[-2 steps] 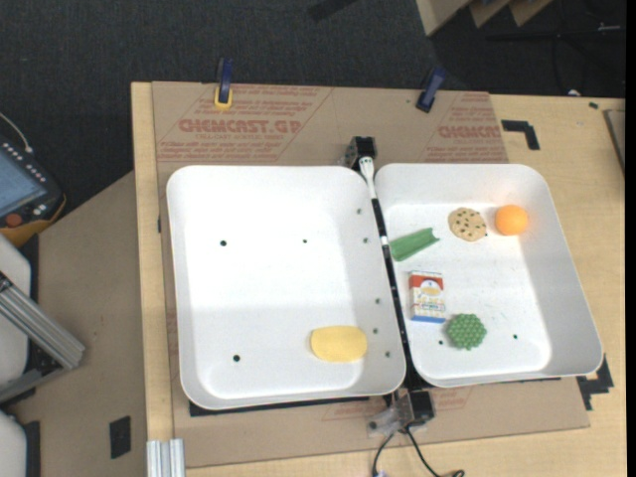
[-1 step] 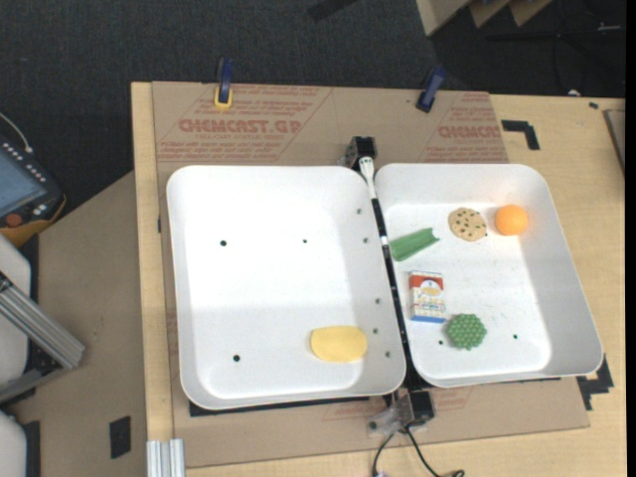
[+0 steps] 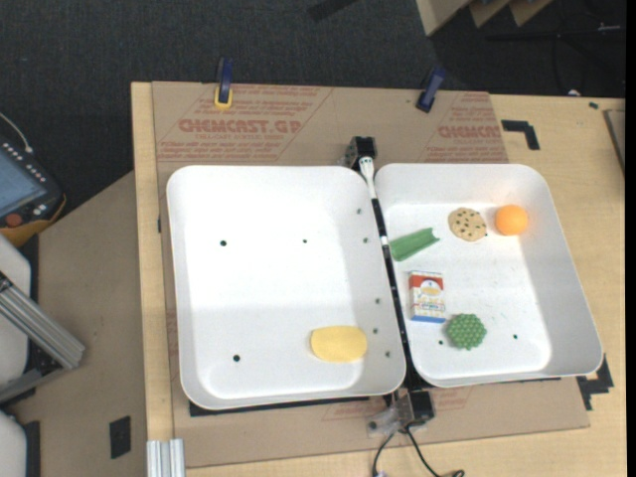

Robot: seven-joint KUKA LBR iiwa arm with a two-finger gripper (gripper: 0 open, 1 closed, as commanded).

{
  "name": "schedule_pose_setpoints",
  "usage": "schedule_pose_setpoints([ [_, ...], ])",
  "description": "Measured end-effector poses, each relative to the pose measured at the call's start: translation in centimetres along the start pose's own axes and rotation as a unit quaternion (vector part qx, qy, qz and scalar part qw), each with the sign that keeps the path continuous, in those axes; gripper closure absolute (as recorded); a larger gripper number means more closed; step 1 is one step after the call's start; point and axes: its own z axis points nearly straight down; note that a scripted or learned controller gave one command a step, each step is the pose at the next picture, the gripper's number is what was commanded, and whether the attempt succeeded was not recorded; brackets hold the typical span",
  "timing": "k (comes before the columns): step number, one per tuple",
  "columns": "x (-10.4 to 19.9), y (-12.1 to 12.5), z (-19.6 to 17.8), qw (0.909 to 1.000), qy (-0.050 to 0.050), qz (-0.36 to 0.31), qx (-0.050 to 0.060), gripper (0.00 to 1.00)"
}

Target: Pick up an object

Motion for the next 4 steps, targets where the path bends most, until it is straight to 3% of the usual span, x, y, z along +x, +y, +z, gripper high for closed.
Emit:
schedule_pose_setpoints([
  [4, 0.00, 0.00, 0.00, 1.0000, 0.000, 0.000, 0.000, 1.00],
])
